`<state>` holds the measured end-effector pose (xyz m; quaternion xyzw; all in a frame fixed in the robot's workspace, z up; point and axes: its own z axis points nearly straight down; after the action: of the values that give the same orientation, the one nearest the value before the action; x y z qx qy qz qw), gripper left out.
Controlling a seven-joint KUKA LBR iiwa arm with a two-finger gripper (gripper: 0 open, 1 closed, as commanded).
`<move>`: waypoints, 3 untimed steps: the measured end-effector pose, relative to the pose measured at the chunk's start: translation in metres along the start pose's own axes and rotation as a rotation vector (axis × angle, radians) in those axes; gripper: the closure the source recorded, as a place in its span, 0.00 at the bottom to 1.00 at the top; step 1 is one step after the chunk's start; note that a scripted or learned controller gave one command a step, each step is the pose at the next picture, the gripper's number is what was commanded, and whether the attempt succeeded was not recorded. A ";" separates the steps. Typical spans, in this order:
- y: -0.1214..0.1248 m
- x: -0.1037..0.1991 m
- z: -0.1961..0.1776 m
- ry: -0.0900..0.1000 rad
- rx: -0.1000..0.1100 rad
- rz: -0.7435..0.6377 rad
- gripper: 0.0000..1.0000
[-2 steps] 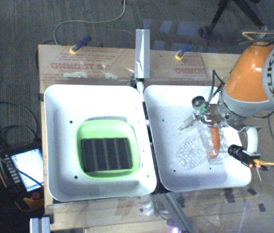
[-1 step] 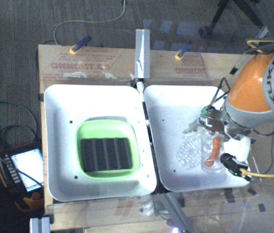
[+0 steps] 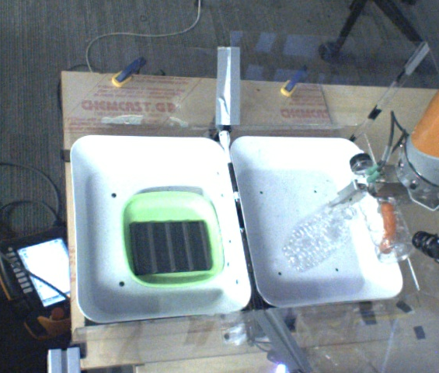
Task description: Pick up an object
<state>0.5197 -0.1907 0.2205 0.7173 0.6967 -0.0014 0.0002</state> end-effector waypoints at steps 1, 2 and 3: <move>0.024 -0.027 0.024 0.000 0.001 -0.021 0.00; 0.017 -0.004 0.024 0.001 0.001 -0.050 0.00; 0.041 -0.032 0.043 0.000 0.001 -0.072 0.00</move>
<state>0.5601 -0.2239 0.1771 0.6916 0.7223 -0.0020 -0.0002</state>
